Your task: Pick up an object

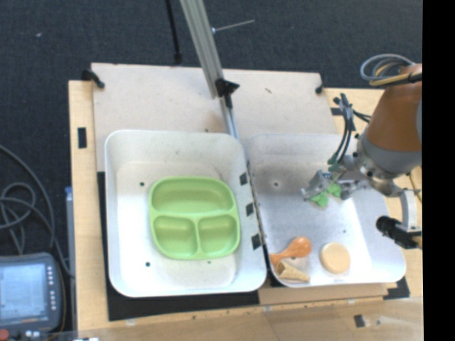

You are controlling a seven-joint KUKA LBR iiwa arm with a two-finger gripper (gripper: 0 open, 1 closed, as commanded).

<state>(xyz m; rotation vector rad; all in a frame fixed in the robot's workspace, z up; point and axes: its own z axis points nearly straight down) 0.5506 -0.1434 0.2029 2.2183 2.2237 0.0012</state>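
The gripper [321, 189] is clamped on a small green thing [320, 198] (too crumpled to tell any long axis).

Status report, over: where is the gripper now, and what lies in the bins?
Gripper low over right bin, at a small green object; grasp not confirmed. Orange spoon, cone piece, tan round piece near front edge. Green divided plate in left bin.
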